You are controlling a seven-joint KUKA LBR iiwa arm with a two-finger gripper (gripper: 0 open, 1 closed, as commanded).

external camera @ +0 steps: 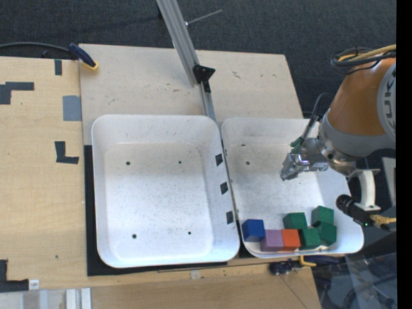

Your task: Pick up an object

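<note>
Hanging over the right bin [257, 140], the gripper [291, 170] sits up-screen of the blocks, and the green block [295, 221] lies nearest, packed with others along that bin's near wall.

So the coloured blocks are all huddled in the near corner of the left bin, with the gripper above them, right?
Not quite: the camera view shows the coloured blocks huddled along the near edge of the right bin, not the left bin. The gripper does hang above them.
</note>
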